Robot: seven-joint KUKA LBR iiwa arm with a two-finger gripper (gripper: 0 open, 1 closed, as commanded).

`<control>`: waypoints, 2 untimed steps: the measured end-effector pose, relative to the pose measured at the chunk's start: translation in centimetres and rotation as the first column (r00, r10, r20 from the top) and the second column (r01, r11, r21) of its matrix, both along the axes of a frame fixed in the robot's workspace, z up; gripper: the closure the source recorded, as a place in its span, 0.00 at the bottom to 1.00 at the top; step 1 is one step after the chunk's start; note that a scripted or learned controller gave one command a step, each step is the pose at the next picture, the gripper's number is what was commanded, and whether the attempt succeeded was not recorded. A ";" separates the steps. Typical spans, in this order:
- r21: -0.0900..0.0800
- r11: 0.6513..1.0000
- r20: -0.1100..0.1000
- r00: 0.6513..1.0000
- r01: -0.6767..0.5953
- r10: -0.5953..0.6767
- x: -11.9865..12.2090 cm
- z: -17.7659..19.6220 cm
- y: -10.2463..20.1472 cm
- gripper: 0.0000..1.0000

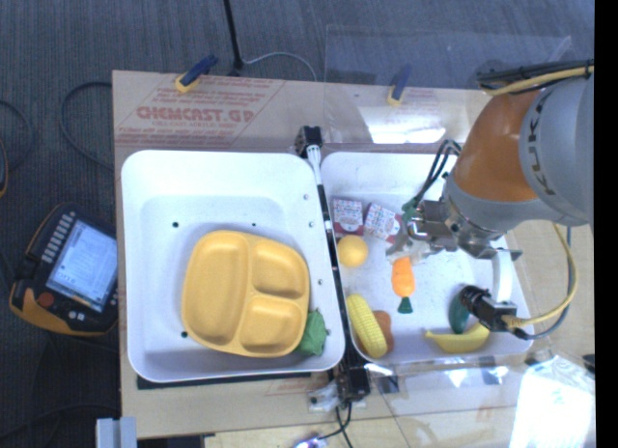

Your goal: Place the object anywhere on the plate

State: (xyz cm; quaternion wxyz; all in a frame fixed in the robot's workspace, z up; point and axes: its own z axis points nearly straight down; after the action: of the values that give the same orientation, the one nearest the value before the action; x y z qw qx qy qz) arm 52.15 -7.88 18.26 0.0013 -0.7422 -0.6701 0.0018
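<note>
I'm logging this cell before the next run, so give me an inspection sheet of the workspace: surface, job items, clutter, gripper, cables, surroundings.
Surface: board-topped bench bearing left bin and right bin.
Job's things: yellow sectioned plate in the left bin, nothing on it; a green item touches its right edge.
Clutter: right bin holds a carrot, corn cob, banana, yellow ball and two small packets.
Grippers: gripper above the right bin, near the carrot; finger state unclear.
Cables: yellow cable on the arm; thin cable behind the bench.
Surroundings: handheld pendant on the carpet, left.
</note>
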 end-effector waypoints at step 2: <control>-0.002 0.996 0.001 0.996 0.090 -0.090 0.0 6.1 9.0 0.00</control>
State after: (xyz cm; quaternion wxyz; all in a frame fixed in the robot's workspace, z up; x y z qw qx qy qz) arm 52.11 1.08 24.34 0.0006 -0.7716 -0.6361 0.0022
